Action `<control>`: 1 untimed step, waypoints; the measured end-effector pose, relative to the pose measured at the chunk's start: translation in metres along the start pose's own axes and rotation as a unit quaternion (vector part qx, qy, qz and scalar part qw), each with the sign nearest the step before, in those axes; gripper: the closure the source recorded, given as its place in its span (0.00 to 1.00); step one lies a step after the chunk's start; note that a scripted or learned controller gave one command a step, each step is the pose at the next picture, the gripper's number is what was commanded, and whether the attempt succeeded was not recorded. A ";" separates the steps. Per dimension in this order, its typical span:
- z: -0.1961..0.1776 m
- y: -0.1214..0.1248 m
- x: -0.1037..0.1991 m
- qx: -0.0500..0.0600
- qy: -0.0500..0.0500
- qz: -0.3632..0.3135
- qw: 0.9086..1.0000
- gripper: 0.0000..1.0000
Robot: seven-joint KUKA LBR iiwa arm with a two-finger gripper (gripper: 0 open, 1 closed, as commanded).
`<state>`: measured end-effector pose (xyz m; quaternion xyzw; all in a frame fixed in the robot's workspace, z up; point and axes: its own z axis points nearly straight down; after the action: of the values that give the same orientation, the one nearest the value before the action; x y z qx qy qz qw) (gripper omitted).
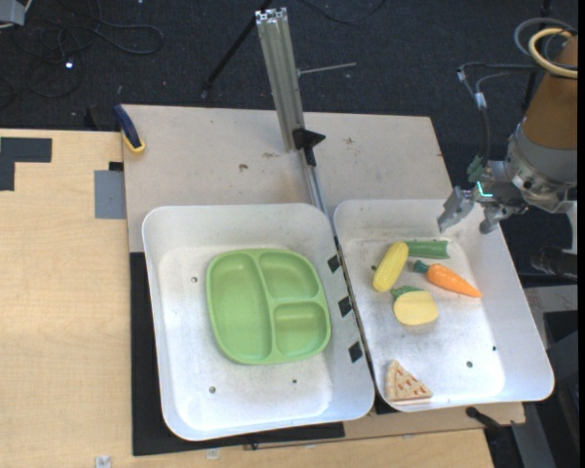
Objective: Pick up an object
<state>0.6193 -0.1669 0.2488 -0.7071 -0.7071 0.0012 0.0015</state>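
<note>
The right bin (512,359) holds a yellow corn cob (390,266), an orange carrot (452,280) with a green top, a yellow lemon-like piece (415,308) and a waffle-patterned wedge (406,382). My gripper (472,214) hangs above the bin's far right corner, up and to the right of the carrot. Its two fingers are spread apart, with nothing between them.
The left bin (171,261) holds a green divided plate (269,305). A metal post (282,76) rises behind the bins. A blue and yellow tool (130,130) lies on the board at the back left. Black clips (343,305) join the two bins.
</note>
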 end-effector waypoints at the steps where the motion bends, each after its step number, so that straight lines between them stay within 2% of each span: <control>1: -0.001 0.001 0.000 -0.001 0.000 0.000 1.000 0.00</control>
<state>0.6200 -0.1669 0.2502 -0.7070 -0.7072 0.0003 0.0003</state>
